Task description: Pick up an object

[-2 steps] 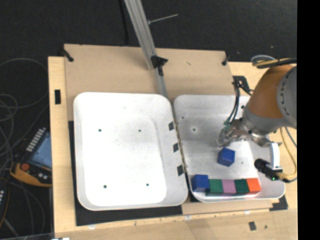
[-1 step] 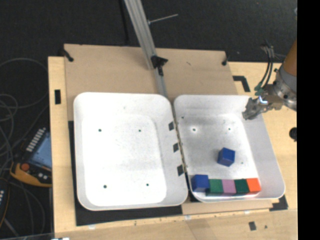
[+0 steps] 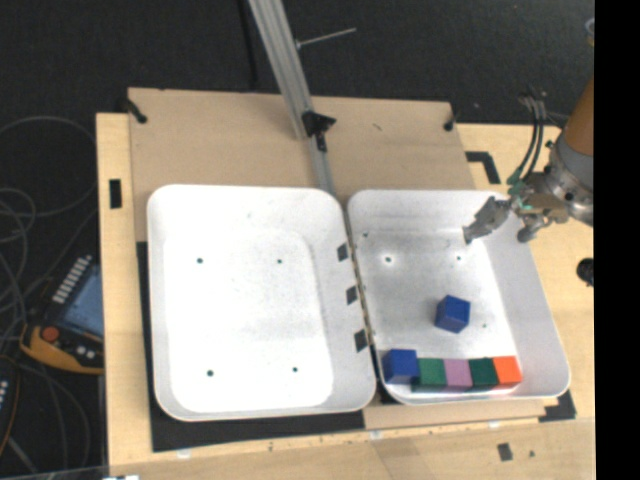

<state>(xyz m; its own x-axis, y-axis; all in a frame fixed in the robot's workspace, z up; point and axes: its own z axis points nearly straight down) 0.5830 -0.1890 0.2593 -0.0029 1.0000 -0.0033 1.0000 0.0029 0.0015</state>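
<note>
**Blue cube sitting loose in the right bin, gripper up at the far edge**

Blue cube [image 3: 452,313] is on its own in the right bin [image 3: 420,218], a bit toward the near half, turned slightly so its corners don't line up with the walls. Looks like a plain matte block, hard edges.

Along the bin's near wall there's a tidy row of five more blocks, touching side to side: a darker blue block [image 3: 401,364], a green block [image 3: 431,371], a lilac block [image 3: 457,372], a dark green block [image 3: 483,371] and an orange block [image 3: 508,369]. So six blocks total, all in that bin.

The gripper [image 3: 504,218] hangs over the bin's far right corner, well apart from the cube. Its two fingers are spread apart, nothing between them.

Two bins in all, both shallow white trays with rounded corners and a slightly speckled floor. The left bin [image 3: 165,268] has four small dark dots on its floor. Both sit on a pale wooden bench [image 3: 220,138], and a grey metal rail [image 3: 285,58] slants in from the far side.
</note>
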